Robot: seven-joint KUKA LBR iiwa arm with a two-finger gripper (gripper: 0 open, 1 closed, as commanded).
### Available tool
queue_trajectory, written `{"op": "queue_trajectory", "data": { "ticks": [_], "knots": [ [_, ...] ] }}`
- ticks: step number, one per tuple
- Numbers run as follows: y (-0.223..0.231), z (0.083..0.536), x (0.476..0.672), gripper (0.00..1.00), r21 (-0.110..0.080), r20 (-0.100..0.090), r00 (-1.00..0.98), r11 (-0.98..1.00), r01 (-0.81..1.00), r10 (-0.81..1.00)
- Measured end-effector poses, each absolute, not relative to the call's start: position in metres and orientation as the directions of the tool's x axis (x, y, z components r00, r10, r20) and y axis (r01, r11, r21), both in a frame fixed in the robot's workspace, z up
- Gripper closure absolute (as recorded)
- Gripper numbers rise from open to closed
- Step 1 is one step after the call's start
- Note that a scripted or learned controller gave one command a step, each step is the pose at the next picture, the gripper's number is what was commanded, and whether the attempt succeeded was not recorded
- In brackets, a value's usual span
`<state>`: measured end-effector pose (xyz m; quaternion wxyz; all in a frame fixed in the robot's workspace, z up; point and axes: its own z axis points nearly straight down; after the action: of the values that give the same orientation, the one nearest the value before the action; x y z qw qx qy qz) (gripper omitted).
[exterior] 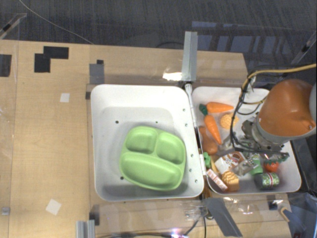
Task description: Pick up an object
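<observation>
The right bin (296,180) holds several toy foods: two orange carrots (213,126), a round cracker-like piece (227,120), a brownish piece (210,146), a small packet (218,180), a waffle-like piece (231,179), a dark green can (267,181) and a red piece (272,166). My gripper (242,163) reaches down into this bin among the items at its front, under the orange wrist band (287,108). The wrist and cables hide the fingertips, and I see nothing clearly held.
The left bin (106,133) holds a light green divided plate (152,156). A metal post (189,53) stands between the bins at the back. Wooden bench top lies to the left.
</observation>
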<state>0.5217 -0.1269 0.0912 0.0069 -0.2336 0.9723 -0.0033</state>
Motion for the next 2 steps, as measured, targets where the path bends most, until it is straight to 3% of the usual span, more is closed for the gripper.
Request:
{"op": "queue_trajectory", "data": {
  "ticks": [1,2],
  "knots": [
    [-0.122,0.092,0.503,0.00,-0.014,-0.021,-0.899,0.899,-0.437,-0.437],
    [-0.137,0.091,0.510,0.00,-0.009,-0.017,-0.894,0.894,-0.448,-0.448]
  ]
}}
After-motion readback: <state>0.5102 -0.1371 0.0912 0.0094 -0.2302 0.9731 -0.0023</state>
